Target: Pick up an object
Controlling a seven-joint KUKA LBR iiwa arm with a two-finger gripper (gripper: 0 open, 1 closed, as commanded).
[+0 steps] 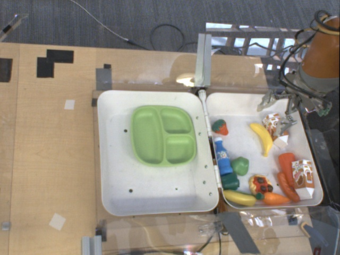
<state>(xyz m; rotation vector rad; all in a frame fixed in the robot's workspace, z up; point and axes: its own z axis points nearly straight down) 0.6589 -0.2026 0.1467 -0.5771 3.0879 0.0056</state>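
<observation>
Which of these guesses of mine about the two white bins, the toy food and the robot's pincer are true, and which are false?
1. The green divided plate lies in the left bin. True.
2. The toy food is piled on the green plate. False: the toys, such as the yellow banana and the strawberry, lie in the right bin.
3. The pincer is over the far end of the right bin. True.
4. The pincer holds the banana. False: the banana lies on the bin floor, apart from it.
5. A blue bottle lies near the wall between the bins. True.
6. The orange carrot is in the left bin. False: it lies at the near edge of the right bin.
</observation>
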